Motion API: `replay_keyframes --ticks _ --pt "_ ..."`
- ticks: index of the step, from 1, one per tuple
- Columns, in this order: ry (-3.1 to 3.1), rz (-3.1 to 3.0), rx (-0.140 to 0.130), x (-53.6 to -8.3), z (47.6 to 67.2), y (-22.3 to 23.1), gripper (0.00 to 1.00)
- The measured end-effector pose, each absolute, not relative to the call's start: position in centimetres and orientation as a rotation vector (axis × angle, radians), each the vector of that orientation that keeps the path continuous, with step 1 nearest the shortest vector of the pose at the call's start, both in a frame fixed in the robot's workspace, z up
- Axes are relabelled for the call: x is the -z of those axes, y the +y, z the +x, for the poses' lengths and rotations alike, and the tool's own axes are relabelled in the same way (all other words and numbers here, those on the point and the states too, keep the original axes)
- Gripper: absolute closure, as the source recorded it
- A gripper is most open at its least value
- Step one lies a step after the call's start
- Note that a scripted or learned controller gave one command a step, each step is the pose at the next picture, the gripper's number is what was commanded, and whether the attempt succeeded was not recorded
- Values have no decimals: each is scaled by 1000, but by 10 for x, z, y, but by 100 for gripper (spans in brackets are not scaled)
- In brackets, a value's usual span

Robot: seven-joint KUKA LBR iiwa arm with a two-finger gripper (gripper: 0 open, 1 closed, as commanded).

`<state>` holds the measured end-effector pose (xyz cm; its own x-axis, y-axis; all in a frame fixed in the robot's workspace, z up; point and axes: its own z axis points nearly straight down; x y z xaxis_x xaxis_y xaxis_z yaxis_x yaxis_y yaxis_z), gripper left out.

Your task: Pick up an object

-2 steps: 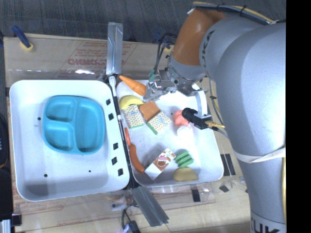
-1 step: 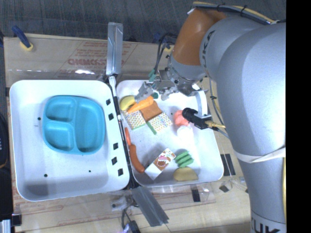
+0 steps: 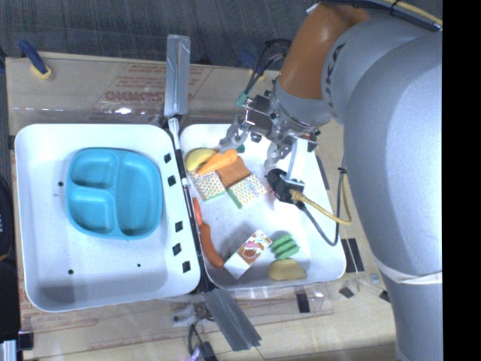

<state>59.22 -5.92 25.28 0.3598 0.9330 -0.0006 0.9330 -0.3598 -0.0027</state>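
Observation:
My gripper (image 3: 253, 146) hangs over the back of the right bin (image 3: 328, 241), and its two fingers stand apart, so it is open. Between the fingers I see only white bin floor. Just below the left finger (image 3: 232, 138) lies an orange block (image 3: 229, 168), with a yellow fruit (image 3: 197, 159) to its left. Two patterned packets (image 3: 210, 187) (image 3: 246, 192) lie against the orange block's near side. Nearer the front are an orange carrot-like stick (image 3: 207, 241), a small printed box (image 3: 255, 247), a green piece (image 3: 284, 244) and a yellowish lump (image 3: 287, 271).
The left bin (image 3: 45, 277) holds a blue divided plate (image 3: 115, 192). A metal divider (image 3: 177, 74) and black clips run between the bins. The bulky grey arm (image 3: 391, 126) covers the right side, and a yellow cable (image 3: 325, 210) loops over the right bin.

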Motion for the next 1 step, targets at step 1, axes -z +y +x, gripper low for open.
replay_keyframes --ticks 1 --pt "-2189 -2246 -6 -163 611 -99 0"
